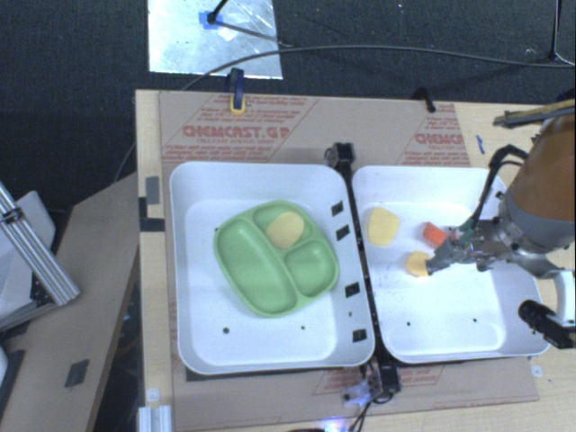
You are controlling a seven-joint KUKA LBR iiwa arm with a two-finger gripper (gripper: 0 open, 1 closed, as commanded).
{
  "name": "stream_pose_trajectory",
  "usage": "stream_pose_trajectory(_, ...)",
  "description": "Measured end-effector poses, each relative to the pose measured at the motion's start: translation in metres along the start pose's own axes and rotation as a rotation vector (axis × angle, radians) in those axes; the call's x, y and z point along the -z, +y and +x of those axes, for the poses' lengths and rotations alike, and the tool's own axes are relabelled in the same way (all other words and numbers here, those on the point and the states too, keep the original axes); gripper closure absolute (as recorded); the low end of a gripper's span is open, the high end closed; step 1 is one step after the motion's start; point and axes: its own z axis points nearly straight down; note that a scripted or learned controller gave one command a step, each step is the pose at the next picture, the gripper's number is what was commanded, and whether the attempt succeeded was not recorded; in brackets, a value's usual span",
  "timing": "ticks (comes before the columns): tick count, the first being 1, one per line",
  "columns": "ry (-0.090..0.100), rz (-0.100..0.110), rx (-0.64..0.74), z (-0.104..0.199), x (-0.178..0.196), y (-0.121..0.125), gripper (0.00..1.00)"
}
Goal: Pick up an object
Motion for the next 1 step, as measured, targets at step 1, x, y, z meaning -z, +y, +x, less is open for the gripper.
stream_pose_trajectory(1,-0.002,-0.011,0.003,0.0001,0.005,0.0025,0.0)
